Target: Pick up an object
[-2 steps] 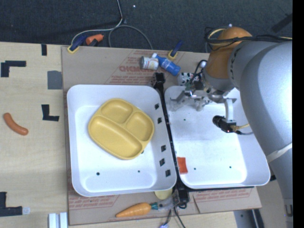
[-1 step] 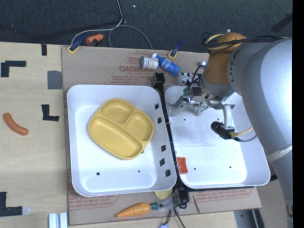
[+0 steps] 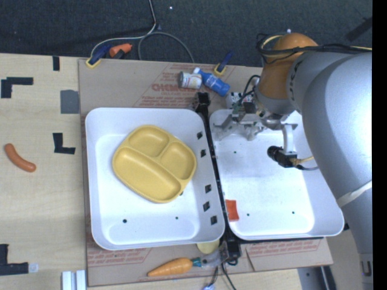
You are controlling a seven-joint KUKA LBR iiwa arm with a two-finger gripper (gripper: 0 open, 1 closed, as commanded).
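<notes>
Nearest: a carrot (image 3: 172,267) lies on the bench outside the bins. In the right bin (image 3: 273,189), a small orange block (image 3: 231,209) sits by the near-left wall. A yellow divided plate (image 3: 155,162) lies in the left bin (image 3: 103,180). Farthest: the gripper (image 3: 237,124) is low at the right bin's far-left corner, nothing visibly held; how wide it stands cannot be told. Judgement: the block is the likeliest target. The arm should lift, travel toward the near wall, then descend straight, clear of the divider.
</notes>
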